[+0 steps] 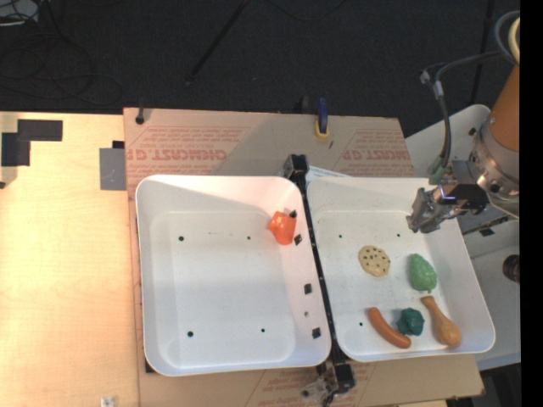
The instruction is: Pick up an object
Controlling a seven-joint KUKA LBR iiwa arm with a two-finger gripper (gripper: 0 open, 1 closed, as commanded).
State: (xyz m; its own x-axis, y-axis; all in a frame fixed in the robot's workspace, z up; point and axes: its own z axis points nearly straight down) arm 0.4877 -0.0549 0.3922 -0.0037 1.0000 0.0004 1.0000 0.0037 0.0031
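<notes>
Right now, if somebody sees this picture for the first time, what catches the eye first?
Probably the orange object, alone against the right wall of the left bin. Next, the cluster in the right bin: a cookie, a green lump, a sausage, a teal piece and a drumstick, with the gripper above them.

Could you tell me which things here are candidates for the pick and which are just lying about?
Candidates for the pick:
orange item, left bin
cookie
green lump
sausage
teal piece
drumstick

Lying about:
cardboard sheet
blue clamp
cables
</notes>
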